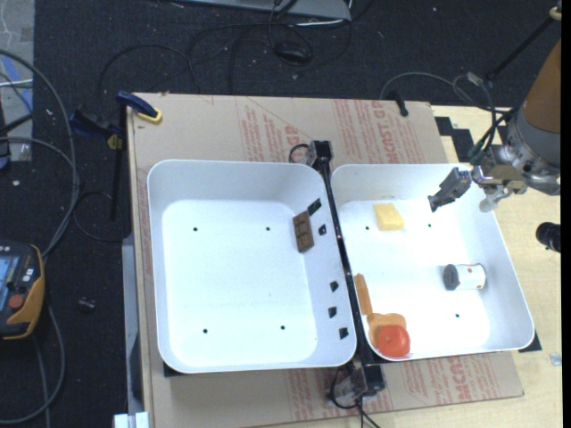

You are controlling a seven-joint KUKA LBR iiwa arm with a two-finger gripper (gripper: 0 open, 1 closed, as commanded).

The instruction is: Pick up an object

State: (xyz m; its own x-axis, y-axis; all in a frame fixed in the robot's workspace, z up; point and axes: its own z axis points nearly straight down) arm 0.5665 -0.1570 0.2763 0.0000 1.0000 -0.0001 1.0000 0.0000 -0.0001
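My gripper [467, 195] hovers over the far right rim of the right bin [508, 266], open with nothing between its fingers. One dark finger [446, 190] points in over the bin. In this bin a pale yellow block [388, 216] lies at the far left, left of the gripper. A small white and grey cylinder [464, 276] lies on its side toward the right. A red ball [391, 340] rests against an orange piece [375, 315] in the near left corner. In the left bin [178, 266], a brown bar [303, 232] leans near the right wall.
A black divider strip [335, 239] runs between the two bins. Both bins sit on a cardboard sheet [250, 127]. Cables and a blue and yellow clamp [138, 107] lie beyond the sheet's far left corner.
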